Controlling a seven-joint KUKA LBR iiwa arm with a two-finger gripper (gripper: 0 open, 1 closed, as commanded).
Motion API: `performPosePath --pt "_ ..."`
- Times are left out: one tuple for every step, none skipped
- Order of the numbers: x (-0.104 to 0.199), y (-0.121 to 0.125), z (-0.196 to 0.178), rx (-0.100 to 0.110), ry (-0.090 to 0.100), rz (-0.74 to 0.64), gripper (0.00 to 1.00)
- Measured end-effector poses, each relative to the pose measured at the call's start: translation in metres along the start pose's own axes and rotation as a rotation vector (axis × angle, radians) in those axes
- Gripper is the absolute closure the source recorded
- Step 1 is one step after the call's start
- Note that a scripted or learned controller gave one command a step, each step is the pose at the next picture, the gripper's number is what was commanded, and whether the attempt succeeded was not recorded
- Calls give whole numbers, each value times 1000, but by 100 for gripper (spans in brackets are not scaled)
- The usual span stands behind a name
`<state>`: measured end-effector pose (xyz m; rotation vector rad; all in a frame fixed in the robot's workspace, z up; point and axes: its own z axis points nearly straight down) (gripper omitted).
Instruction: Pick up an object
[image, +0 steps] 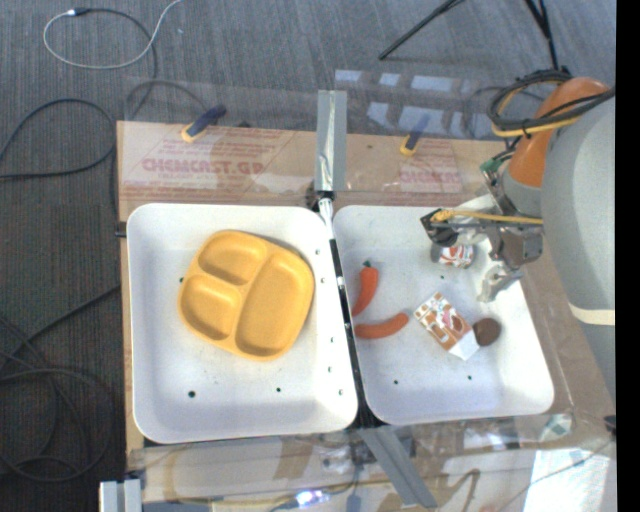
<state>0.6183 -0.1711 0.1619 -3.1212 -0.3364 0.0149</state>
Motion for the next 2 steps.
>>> performPosePath --pt "-26 49 -28 -1 1 11 0" --pt "25 -1 8 -2 0 -54 0"
